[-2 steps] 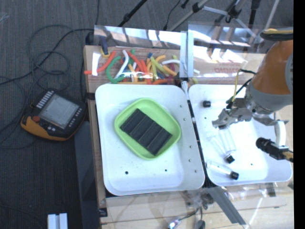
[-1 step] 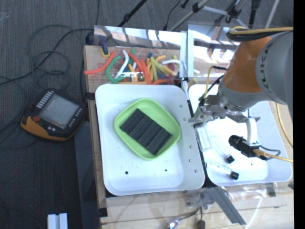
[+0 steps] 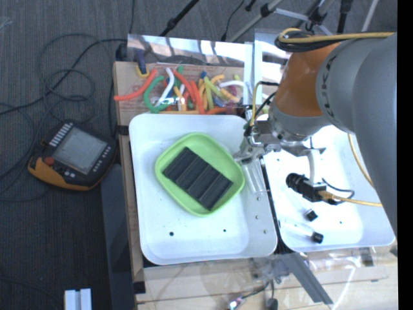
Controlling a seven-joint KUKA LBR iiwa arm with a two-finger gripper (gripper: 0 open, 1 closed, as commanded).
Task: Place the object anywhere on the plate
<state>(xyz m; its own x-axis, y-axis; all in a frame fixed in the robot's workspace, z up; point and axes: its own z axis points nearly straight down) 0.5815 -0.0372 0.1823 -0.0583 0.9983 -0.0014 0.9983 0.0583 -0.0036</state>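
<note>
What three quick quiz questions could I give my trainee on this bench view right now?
1. True or false: the dark ridged object already lies on the green plate.
2. Which bin holds the plate: A, the left bin; B, the right bin?
3. Fill in: the gripper is near the plate's ____ edge, by the divide between the bins.

Key: 1 true; 2 A; 3 right.
</note>
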